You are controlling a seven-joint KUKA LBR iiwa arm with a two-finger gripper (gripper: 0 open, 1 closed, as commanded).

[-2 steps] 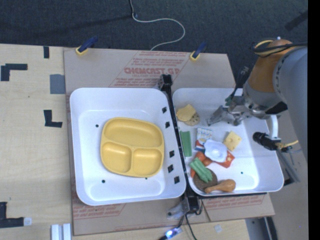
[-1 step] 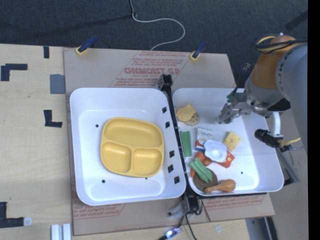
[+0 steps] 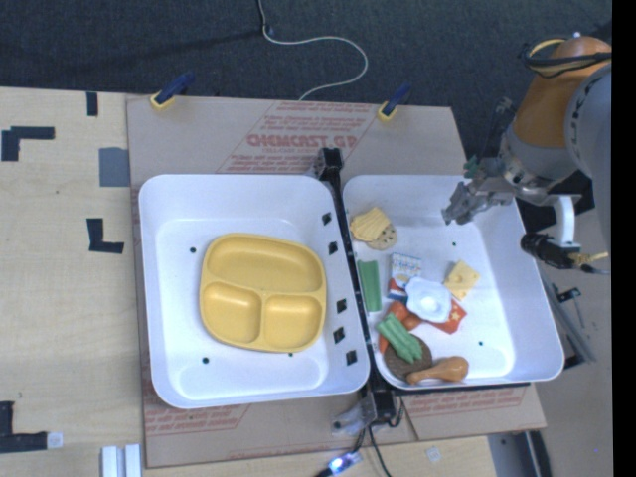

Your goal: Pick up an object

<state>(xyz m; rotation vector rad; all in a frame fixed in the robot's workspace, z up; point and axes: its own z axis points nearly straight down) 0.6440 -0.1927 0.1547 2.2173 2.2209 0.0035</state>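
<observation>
Grey gripper (image 3: pixel 463 207), finger state impossible to tell, above right bin (image 3: pixel 517 296): risks closing on nothing beside cheese wedge (image 3: pixel 460 278).

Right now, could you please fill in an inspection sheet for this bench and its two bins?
Surface: a cardboard sheet on the bench, bearing the left bin and the right bin, side by side.
Job's things: in the right bin, a cookie-like toy, a green stick, a yellow wedge, a fried egg toy, a green vegetable and a drumstick.
Clutter: a yellow divided tray in the left bin.
Grippers: the hand hangs over the right bin's far right part, apart from the toys.
Cables: a white cable on the dark floor.
Surroundings: two clamps at the cardboard's far edge.
</observation>
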